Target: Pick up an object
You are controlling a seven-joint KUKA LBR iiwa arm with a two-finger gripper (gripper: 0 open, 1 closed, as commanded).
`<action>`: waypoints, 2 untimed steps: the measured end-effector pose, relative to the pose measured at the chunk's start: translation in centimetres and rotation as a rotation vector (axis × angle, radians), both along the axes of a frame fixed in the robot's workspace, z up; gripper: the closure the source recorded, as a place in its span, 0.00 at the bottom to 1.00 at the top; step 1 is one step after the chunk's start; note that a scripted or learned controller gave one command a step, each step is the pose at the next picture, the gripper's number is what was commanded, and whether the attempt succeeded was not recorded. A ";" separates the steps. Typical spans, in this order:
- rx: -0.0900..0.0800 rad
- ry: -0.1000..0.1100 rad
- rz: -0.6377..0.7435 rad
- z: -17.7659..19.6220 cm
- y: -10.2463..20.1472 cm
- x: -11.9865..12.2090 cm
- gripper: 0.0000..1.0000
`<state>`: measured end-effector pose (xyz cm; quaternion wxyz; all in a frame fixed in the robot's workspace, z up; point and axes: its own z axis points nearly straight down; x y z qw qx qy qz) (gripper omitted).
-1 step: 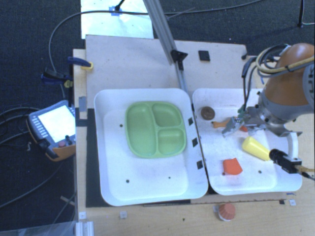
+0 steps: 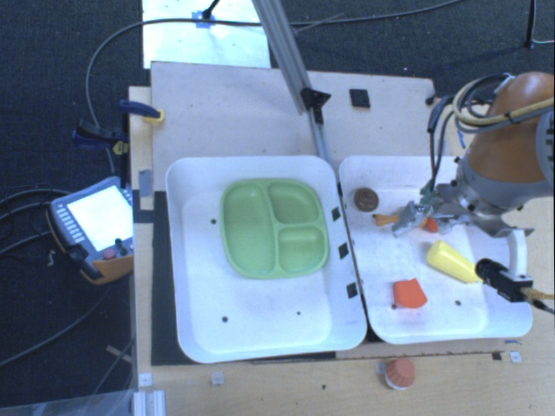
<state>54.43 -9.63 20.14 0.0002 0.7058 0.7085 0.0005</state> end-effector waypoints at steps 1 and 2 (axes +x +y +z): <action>0.000 0.001 -0.003 -4.3 0.0 0.7 0.00; 0.001 0.004 -0.004 -9.9 0.9 0.1 0.00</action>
